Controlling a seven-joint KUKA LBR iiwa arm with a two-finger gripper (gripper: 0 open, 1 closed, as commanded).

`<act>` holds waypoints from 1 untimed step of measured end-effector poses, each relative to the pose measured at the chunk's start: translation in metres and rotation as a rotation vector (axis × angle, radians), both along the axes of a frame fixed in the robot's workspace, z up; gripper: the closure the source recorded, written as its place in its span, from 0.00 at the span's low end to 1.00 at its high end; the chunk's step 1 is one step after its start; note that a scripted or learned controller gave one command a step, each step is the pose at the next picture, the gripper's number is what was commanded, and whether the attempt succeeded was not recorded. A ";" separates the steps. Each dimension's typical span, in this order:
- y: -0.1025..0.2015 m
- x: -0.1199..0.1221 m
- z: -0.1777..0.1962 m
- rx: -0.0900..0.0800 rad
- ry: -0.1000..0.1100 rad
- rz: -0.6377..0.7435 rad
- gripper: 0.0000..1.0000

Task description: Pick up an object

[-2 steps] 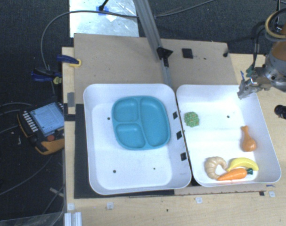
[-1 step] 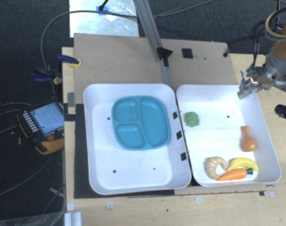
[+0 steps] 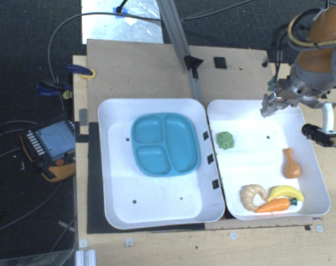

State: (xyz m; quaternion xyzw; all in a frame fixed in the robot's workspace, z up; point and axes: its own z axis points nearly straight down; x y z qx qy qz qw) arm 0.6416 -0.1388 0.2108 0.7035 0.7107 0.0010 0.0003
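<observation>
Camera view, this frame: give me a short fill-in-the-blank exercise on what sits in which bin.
1. The blue divided plate lies in the ____ bin.
2. The broccoli floret lies in the ____ bin.
3. The carrot touches the ____, near the croissant.
4. The gripper hovers over the right bin's ____ corner.

Missing words: left; right; banana; far right

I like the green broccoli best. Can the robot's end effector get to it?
Probably yes. The broccoli sits alone in the right bin, and the end effector hovers over that bin's far edge.
</observation>
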 end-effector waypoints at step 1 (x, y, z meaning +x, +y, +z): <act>0.047 -0.014 -0.005 0.000 0.001 -0.002 1.00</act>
